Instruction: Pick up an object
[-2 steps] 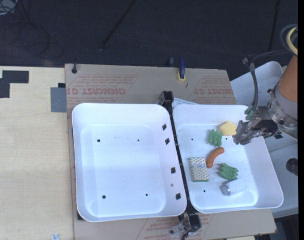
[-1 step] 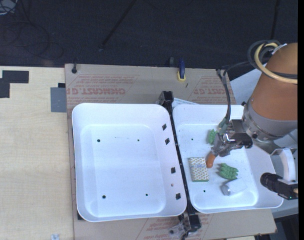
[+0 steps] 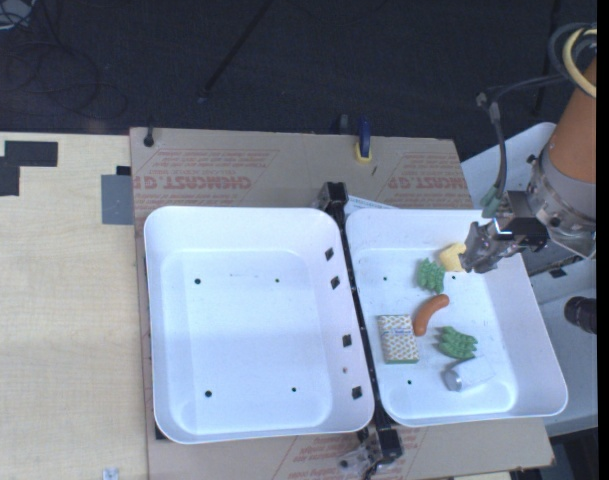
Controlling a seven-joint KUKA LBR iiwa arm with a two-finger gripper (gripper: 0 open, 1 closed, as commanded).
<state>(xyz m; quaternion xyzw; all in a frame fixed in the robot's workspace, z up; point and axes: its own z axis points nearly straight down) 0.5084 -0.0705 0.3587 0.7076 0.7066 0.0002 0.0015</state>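
Two white bins are set side by side on a cardboard-covered bench (image 3: 234, 163). At the right bin (image 3: 544, 368), near its far right rim, the claw (image 3: 476, 258) is seen; whether it is apart or together cannot be told. Just beside it a yellow piece (image 3: 451, 257) lies, with a green piece (image 3: 430, 274) near. Toward the camera from it are a sausage (image 3: 430, 314), a card (image 3: 397, 337), a second green piece (image 3: 456, 344) and a grey piece (image 3: 452, 378). The left bin (image 3: 164, 318) lies well apart.

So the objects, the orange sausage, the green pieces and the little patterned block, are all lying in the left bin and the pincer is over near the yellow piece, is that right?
Not quite: they lie in the right bin, not the left bin. The camera view shows the orange sausage, the green pieces and the patterned block there, with the pincer near the yellow piece, as you said.
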